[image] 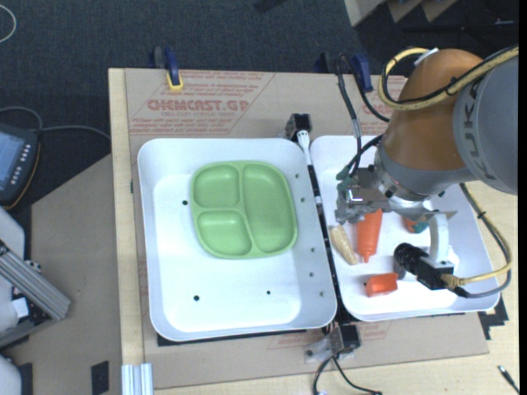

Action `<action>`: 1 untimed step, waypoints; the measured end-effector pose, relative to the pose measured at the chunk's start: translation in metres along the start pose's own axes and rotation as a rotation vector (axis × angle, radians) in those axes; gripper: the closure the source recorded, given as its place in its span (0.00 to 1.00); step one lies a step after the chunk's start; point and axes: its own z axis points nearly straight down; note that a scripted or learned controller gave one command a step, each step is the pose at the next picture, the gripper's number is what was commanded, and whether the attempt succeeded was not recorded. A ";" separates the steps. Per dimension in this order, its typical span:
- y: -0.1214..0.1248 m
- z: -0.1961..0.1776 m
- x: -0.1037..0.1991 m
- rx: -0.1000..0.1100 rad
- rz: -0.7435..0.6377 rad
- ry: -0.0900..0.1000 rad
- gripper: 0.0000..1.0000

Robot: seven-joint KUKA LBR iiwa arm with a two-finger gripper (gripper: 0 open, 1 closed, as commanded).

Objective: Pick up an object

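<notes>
Pincer (360, 206): mine, low in the right bin (469, 220), whether apart or together, I cannot tell.
Arm pose: wrist bent down over the carrot (368, 232).
Count around carrot: one beige piece (343, 245) beside, one orange block (381, 284) below.
Left bin (165, 245): one green tray (244, 209).

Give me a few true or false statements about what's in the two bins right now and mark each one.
1. A green tray lies in the left bin. True.
2. The tray has two compartments. False: it has three.
3. An orange carrot lies in the right bin. True.
4. The arm hangs over the left bin. False: it is over the right bin.
5. The tan piece lies on the carrot's right in this view. False: it lies on its left, near the divider.
</notes>
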 end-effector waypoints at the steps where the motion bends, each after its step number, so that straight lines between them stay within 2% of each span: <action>1: -0.005 0.007 0.001 0.005 0.002 0.000 1.00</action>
